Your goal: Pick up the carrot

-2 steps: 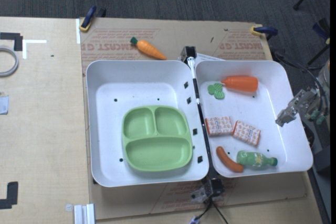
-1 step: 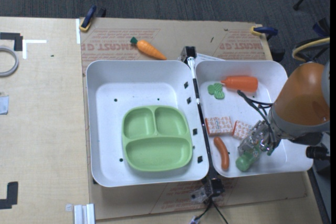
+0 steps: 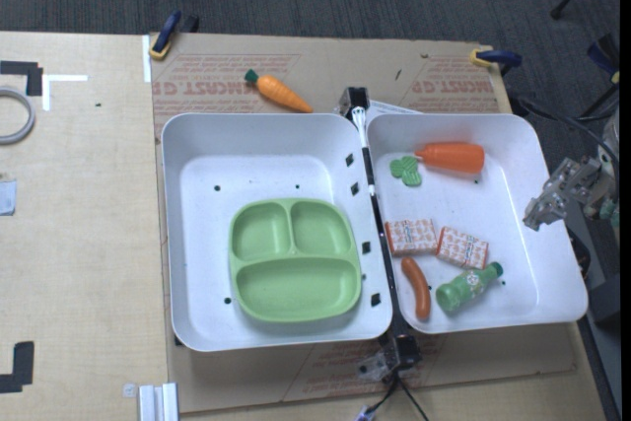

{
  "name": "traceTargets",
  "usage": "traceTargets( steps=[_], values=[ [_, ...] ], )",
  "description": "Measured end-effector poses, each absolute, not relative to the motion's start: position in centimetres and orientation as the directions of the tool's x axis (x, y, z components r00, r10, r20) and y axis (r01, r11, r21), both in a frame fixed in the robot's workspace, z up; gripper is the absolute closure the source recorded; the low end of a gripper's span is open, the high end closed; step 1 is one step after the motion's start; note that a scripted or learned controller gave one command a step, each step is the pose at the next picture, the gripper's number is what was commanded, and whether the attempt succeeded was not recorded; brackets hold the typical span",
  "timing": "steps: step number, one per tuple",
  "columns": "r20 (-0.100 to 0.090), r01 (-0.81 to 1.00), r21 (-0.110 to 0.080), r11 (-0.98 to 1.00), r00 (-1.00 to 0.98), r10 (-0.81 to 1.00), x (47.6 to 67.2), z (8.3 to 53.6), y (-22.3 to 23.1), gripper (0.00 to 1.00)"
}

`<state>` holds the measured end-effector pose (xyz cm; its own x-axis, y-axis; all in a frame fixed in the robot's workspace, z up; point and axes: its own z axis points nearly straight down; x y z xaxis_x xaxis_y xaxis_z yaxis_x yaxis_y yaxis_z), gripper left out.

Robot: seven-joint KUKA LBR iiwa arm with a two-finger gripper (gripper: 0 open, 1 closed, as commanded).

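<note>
A large orange carrot (image 3: 452, 157) with a green leafy top lies in the far part of the right bin (image 3: 527, 242), top pointing left. A second, smaller carrot (image 3: 279, 92) with a green stub lies on the cardboard behind the left bin, outside both bins. My gripper (image 3: 554, 196) hangs at the right bin's right rim, to the right of and nearer than the large carrot, apart from it. It looks grey and blurred against the rim, and nothing is seen in it.
The left bin (image 3: 197, 163) holds a green divided plate (image 3: 233, 242). In the right bin lie two wrapped snack packets (image 3: 411, 236) (image 3: 462, 247), a red sausage (image 3: 417, 287) and a green bottle (image 3: 469, 287). Clamps (image 3: 166, 34) (image 3: 497, 59) pin the cardboard's far corners.
</note>
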<state>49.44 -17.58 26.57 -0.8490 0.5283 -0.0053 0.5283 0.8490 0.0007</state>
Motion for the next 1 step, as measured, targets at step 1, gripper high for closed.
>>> traceTargets(
  steps=[1],
  values=[
    [0.000, 0.772, 0.000, 0.636, -0.636, 0.772, 50.62, 12.21, -12.25, 1.00]
  ],
)
